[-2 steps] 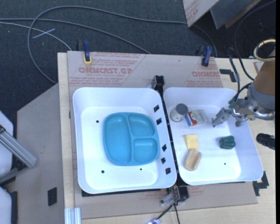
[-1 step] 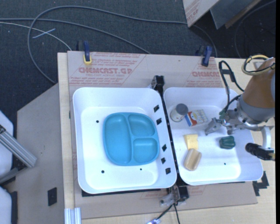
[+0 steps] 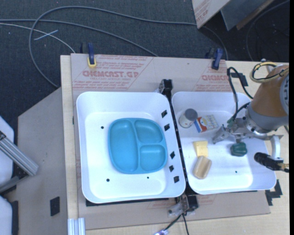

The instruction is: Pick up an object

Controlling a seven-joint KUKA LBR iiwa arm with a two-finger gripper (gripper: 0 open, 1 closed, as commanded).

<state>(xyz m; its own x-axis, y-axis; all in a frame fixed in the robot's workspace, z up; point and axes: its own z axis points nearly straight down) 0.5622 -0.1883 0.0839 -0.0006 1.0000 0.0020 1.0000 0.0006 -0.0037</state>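
Several candidates waiting in right bin (image 3: 216, 183): green object (image 3: 238, 148) just at five o'clock of gripper (image 3: 222, 134), yellow block (image 3: 200, 148) at seven; jaw state impossible to tell, nothing seen held; still approach stage, needing descent onto one piece

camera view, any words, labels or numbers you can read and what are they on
"CHEMCAST GP": red print on the board behind the left bin, repeated smaller and blurred further right.
Cardboard box at the top edge: red print, too blurred to read.
Small packet in the right bin: printing too small to read.
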